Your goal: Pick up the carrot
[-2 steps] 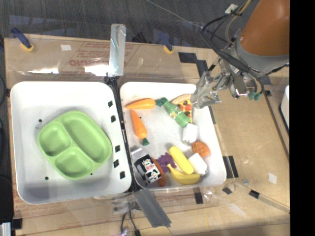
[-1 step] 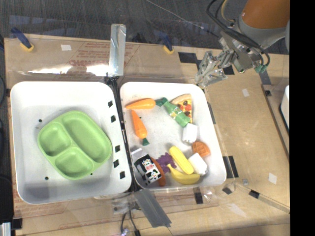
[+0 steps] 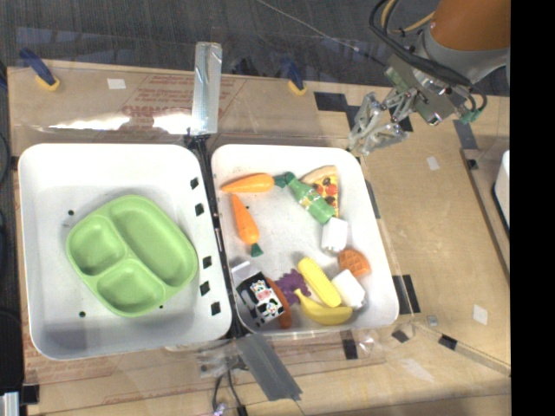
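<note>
Two orange carrots lie in the right bin (image 3: 375,224). One carrot (image 3: 250,182) lies sideways near the bin's back left corner, its green top pointing right. The other carrot (image 3: 246,223) lies lengthwise just below it, green end toward the front. My gripper (image 3: 371,131) hangs above the bin's back right corner, well to the right of both carrots. Its fingers stand apart with nothing between them.
The right bin also holds a pizza slice (image 3: 325,186), a green bottle (image 3: 309,198), a banana (image 3: 323,300), white blocks, grapes and a small cow-print carton (image 3: 263,297). A green divided plate (image 3: 130,253) sits in the left bin (image 3: 35,232).
</note>
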You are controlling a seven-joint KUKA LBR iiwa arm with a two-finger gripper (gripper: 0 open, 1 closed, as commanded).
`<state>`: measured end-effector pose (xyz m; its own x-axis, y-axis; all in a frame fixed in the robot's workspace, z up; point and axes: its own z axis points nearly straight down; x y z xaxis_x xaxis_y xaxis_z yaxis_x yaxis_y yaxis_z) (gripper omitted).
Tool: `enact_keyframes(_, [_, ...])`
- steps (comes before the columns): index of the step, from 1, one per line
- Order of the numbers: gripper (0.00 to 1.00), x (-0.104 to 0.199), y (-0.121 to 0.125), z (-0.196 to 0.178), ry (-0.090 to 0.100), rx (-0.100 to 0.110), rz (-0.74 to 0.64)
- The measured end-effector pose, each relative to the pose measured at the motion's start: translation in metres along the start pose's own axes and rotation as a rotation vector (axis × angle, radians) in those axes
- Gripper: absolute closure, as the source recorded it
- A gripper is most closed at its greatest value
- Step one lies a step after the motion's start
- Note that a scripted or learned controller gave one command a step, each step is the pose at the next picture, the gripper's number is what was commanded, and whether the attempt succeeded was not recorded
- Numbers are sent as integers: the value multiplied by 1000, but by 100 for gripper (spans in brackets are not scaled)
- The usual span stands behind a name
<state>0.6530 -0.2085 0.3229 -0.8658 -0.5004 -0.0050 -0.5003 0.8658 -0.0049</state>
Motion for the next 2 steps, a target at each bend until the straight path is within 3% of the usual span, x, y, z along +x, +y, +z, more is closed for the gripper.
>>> enact_keyframes(1, [100,-5,-3,-45,0,-1,-378])
enact_keyframes(2, [100,-5,-2,-49,0,-3,-584])
